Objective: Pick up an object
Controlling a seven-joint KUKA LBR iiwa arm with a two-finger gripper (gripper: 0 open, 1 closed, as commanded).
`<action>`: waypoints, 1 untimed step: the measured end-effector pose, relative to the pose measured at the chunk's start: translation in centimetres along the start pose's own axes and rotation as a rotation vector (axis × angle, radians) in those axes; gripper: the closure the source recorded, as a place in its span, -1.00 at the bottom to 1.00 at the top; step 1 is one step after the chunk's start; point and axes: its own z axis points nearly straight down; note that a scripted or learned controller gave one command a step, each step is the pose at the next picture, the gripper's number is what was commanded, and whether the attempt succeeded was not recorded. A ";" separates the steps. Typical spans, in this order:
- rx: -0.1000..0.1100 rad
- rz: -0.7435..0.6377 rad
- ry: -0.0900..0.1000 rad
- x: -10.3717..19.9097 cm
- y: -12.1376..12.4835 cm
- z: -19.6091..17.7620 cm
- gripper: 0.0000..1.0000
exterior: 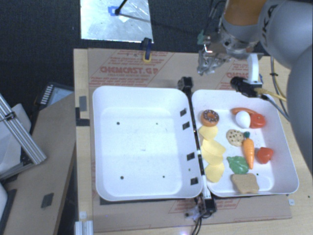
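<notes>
Camera view: end effector (pixel 211 65) hovers above the right bin (pixel 287 146), grip state unclear.
Best to descend vertically over an isolated piece, such as the donut (pixel 210 116), avoiding neighbours.

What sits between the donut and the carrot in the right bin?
In the camera view, a cookie lies between the donut and the carrot.

Light falls evenly from above and is fairly bright, so the two white bins (pixel 142 146) come out nearly blown, with only soft, faint shadows under their rims. A shiny sheet (pixel 116 12) at the top throws back patchy glare against the dark floor. The picture is low in resolution and slightly soft, and the arm (pixel 274 18) at upper right is blurred and out of focus.
</notes>
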 end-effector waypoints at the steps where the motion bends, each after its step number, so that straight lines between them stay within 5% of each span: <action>1: -0.004 0.002 0.001 5.0 0.1 -17.2 1.00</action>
